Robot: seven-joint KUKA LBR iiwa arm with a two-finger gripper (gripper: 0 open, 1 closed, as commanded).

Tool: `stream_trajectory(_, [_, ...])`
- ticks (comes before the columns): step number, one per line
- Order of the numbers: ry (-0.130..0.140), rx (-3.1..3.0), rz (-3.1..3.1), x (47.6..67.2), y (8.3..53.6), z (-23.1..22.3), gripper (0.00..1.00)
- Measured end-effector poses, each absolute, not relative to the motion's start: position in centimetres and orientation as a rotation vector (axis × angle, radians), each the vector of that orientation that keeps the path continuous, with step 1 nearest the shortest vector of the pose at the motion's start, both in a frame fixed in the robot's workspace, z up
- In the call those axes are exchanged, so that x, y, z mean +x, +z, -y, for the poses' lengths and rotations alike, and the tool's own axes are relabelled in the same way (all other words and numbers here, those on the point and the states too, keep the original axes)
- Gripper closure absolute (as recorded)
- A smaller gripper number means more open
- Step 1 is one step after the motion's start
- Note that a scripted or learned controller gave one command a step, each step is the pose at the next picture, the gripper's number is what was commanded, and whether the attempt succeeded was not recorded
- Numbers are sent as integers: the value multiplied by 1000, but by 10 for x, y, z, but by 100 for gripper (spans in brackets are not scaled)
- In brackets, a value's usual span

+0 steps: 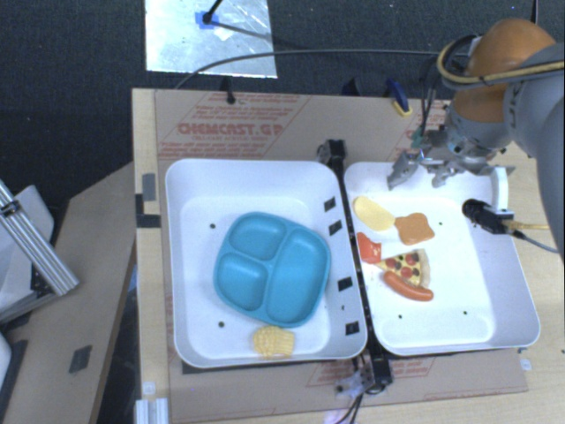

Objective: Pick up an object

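Note:
My gripper (417,177) hangs over the far edge of the right bin (494,325), open, with nothing between its fingers. Below it in that bin lie a yellow oval piece (374,213), a brown toast slice (414,228), a small red piece (369,248), a pizza slice (411,261) and a red sausage (408,285). The yellow piece is the nearest of these to the gripper, a little nearer the camera and to the left.
The left bin (194,237) holds a blue divided plate (271,268) and a yellow corn piece (274,341) near its front wall. A black divider (346,237) runs between the bins. The arm (508,78) comes in from the upper right.

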State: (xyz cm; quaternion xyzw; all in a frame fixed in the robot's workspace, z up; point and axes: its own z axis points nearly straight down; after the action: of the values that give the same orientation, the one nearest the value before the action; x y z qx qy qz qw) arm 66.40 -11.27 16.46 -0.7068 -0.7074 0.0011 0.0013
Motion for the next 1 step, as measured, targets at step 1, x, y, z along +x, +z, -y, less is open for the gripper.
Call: stream_trajectory(1, [3,-2220,2221,663,102,113,0])
